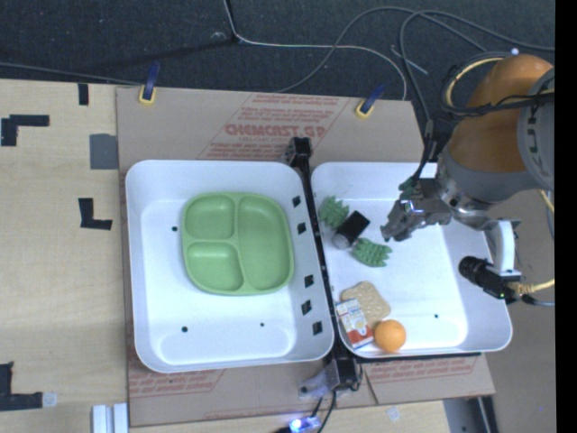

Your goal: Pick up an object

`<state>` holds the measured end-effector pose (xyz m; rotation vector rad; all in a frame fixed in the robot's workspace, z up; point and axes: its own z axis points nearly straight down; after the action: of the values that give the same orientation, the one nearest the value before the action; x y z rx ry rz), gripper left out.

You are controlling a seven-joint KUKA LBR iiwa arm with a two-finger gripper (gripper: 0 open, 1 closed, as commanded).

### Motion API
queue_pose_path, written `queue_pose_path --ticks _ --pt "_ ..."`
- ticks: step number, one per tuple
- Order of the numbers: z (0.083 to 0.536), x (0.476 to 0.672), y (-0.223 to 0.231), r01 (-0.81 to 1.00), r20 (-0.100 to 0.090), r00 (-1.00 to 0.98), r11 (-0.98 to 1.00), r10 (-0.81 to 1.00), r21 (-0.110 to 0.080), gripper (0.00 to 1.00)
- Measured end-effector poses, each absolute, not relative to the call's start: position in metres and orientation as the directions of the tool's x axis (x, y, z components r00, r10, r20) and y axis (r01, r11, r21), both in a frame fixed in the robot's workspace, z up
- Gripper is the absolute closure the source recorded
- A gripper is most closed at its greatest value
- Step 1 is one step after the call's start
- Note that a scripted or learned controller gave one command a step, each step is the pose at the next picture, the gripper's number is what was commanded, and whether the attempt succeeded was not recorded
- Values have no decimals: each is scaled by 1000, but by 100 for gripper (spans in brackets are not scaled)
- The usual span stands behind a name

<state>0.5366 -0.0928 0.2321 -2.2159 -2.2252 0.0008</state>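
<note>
Camera view: tool [398, 227] hovers in right bin [451, 332], nothing between fingers; apart or together, cannot tell. Step looks like approach, grasp not yet made. Likely target: green leafy piece [371, 252], just beside tool, lower left, long axis running left-right with slight downward tilt to right. Black cylinder [350, 229] touching it. Next move, I'd judge: descend, straddle short axis, avoid cylinder. Left bin: 1 green divided plate [239, 244].

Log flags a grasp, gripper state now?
Gripper: over the right bin, beside the green toy; open or closed cannot be told, nothing visibly held.
</note>
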Motion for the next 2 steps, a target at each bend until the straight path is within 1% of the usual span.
queue_pose_path --ticks 2 --pt "242 545 25 1000 1 -7 7 1000 -1 100"
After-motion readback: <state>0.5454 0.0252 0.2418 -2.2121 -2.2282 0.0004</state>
